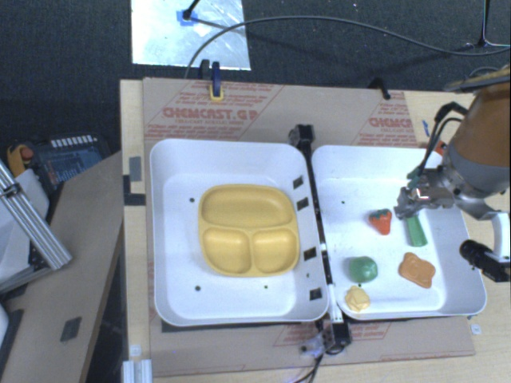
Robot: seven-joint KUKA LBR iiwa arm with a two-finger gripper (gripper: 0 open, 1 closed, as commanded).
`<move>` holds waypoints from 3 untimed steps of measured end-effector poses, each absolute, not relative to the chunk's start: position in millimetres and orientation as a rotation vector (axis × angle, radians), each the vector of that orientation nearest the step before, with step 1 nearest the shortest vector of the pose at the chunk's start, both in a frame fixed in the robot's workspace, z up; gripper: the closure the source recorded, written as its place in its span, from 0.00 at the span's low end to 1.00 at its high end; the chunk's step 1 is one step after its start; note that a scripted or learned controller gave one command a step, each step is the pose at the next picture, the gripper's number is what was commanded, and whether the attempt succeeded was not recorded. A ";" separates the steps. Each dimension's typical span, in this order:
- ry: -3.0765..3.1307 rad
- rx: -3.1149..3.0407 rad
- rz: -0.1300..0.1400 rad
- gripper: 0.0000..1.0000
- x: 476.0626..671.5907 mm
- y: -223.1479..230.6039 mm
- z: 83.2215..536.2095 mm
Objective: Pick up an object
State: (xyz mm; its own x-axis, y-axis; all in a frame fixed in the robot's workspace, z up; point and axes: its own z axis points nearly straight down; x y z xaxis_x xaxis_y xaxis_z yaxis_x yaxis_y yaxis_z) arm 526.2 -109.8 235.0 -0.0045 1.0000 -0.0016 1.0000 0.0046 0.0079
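Note:
The right bin (343, 183) holds several small toy foods. A red and orange piece (381, 221) lies near its middle. Just right of it is a green stick-shaped piece (417, 231). A round green piece (363, 269), an orange-brown piece (417, 270) and a pale yellow piece (357, 298) lie along the front. My gripper (410, 201) reaches in from the right and hangs low over the bin, right above the top end of the green stick and just right of the red piece. Nothing is visibly lifted.
The left bin (172, 214) holds a yellow divided plate (247, 229). A black clip divider (311, 214) runs between the bins. The grey and orange arm (479, 150) covers the right bin's far right corner. A black part (485, 259) juts over its right rim.

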 end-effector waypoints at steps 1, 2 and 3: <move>2.232 2.211 0.005 1.00 534.4 -61.6 239.9; 2.231 2.211 0.004 1.00 542.5 -14.6 235.2; 2.234 2.210 0.003 1.00 531.4 39.5 236.8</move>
State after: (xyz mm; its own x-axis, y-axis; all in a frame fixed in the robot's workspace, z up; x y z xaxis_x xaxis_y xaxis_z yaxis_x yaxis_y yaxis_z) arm 531.4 39.5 236.8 -0.0108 0.9999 0.0024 0.9999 0.0108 0.0004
